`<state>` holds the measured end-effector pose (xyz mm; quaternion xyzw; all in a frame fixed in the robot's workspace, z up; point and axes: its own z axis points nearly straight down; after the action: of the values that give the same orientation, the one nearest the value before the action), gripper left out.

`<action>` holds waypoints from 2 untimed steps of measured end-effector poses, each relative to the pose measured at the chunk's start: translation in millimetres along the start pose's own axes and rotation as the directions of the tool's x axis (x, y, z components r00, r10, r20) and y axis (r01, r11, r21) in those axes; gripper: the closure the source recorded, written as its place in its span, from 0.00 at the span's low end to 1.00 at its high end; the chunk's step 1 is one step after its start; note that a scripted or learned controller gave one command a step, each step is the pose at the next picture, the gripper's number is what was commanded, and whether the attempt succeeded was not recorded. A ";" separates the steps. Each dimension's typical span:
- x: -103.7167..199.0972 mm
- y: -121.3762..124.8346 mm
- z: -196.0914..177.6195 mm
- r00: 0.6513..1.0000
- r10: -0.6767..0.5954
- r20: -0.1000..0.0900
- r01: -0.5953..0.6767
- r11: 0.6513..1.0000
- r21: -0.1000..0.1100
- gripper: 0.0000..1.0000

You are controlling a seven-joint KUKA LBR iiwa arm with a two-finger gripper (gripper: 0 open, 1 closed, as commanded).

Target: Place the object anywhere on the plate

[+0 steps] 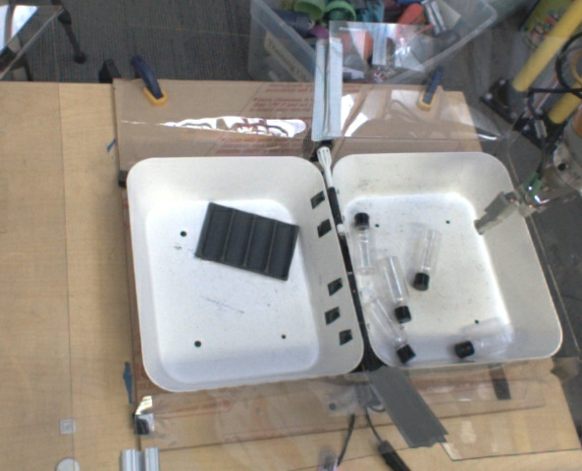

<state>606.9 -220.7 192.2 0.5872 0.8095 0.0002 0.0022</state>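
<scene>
Task object: one of five small clear vials [394,285] with black caps, all lying on their sides in the right bin [540,297]. They sit roughly at 9, 12, centre, 7 and 5 o'clock of the bin floor. The centre and 7 o'clock vials are close together and the others are well apart. Target: the ribbed plate [247,240], a dark, matte rectangular slab with parallel grooves. It lies flat and slightly skewed at about 12 o'clock in the left bin [173,346]. Both bins are shallow, smooth white plastic with rounded corners and scuffed floors, and they rest on a pale wooden surface [35,263]. The tool [495,214] is at about 2 o'clock over the right bin's rim, clear of every vial and holding nothing visible. I cannot tell whether it is wide or narrow at this resolution. Handling judgement: the vials look light, rigid and thin-walled, and the cylindrical bodies look slick, so they are likely to roll or squirt sideways if pinched off-centre. Whether they are glass or plastic cannot be told, so treat them as breakable. The best hold is probably across the barrel at mid-length, with the closing direction perpendicular to the long axis. The cap end gives a duller, grippier surface. The 12 o'clock vial [426,255] is isolated and nearest the tool, so it looks the easiest pick. The plate's grooves should help stop a vial rolling once it is set down.
</scene>
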 end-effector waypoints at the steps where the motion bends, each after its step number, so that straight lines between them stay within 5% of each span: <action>1: -16.1 43.9 -53.9 0.988 -0.152 0.001 0.152 0.988 -0.001 0.00; 2: -20.1 58.0 -39.1 0.935 -0.354 0.001 0.354 0.935 -0.002 0.00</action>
<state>668.1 -221.7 231.5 0.4320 0.9019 0.0004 0.0033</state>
